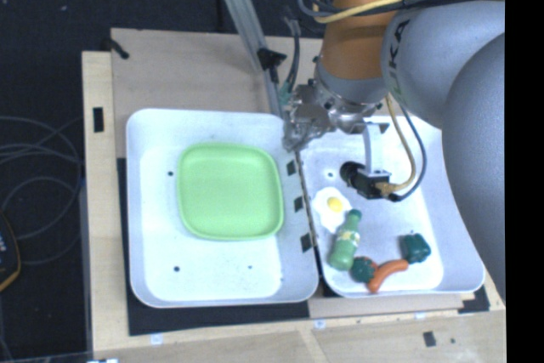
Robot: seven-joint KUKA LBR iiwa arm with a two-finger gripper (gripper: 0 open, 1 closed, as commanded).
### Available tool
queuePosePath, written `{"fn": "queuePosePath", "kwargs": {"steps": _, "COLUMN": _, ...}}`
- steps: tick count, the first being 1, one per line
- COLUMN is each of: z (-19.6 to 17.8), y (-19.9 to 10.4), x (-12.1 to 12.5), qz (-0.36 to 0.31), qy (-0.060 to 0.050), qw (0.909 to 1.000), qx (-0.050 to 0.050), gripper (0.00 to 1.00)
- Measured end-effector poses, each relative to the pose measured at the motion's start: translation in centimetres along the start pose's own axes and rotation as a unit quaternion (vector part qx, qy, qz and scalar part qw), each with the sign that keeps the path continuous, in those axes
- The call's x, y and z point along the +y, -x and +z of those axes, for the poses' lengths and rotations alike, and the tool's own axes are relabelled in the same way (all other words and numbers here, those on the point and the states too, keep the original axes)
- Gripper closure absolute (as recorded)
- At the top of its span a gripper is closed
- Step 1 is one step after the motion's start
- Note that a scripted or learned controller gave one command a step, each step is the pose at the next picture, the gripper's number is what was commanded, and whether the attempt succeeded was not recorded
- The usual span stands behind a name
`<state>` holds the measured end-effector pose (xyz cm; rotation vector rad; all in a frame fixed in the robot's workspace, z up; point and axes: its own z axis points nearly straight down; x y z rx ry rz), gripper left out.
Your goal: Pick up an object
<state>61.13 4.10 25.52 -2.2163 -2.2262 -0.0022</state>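
We are seeing the gripper (299,132) hanging over the far edge of the right bin (450,268), near the wall shared with the left bin (149,174). We cannot tell its state. The toy fried egg (331,208), green bottle (345,243) and carrot (387,274) are lying toward the right bin's near edge. A green plate (229,190) is lying in the left bin.
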Motion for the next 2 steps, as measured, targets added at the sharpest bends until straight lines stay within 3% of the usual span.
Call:
{"fn": "queuePosePath", "kwargs": {"steps": 1, "z": 0.59, "y": -4.37, "x": -0.56, "qz": 0.001, "qy": 0.0, "qw": 1.0, "qx": 0.0, "gripper": 1.0}}
{"fn": "queuePosePath", "kwargs": {"steps": 2, "z": 0.57, "y": -4.19, "x": -0.53, "qz": 0.002, "qy": 0.0, "qw": 1.0, "qx": 0.0, "gripper": 0.0}}
